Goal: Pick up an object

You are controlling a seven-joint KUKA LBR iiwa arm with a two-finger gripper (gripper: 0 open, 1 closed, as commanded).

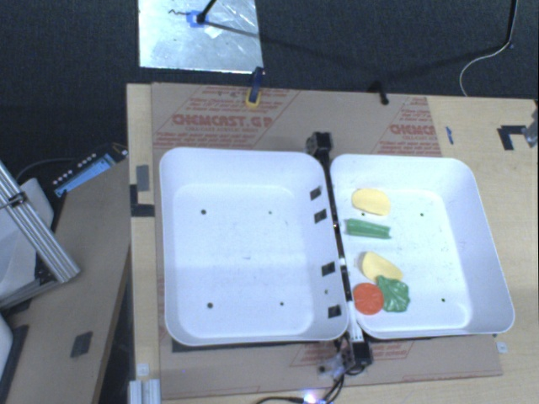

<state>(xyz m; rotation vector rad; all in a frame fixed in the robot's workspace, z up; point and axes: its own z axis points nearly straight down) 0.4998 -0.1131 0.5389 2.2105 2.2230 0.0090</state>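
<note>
In the right bin (459,225), along its left side near the wall it shares with the left bin (244,251), lie all five things I could pick from. Farthest back is a pale yellow lump (370,200). Just in front of it lies a long green piece (368,228), flat and running roughly across the bin, close to the lump but apart from it. Nearer the front sits a second yellow piece (381,266). A round red piece (367,298) and a dark green leafy piece (393,294) lie just in front of that one, side by side and touching each other, with the green one also up against the second yellow piece.

As for my gripper, I cannot tell how far open it stands or whether it has hold of anything; all five pieces rest on the bin floor.

Small black clips (321,216) run down the join between the two bins. Both bins rest on a brown cardboard sheet (219,120) with red lettering, and a yellow and blue clamp (253,88) grips its far edge. Beyond that, a silvery sheet (200,21) lies on the dark floor.
</note>
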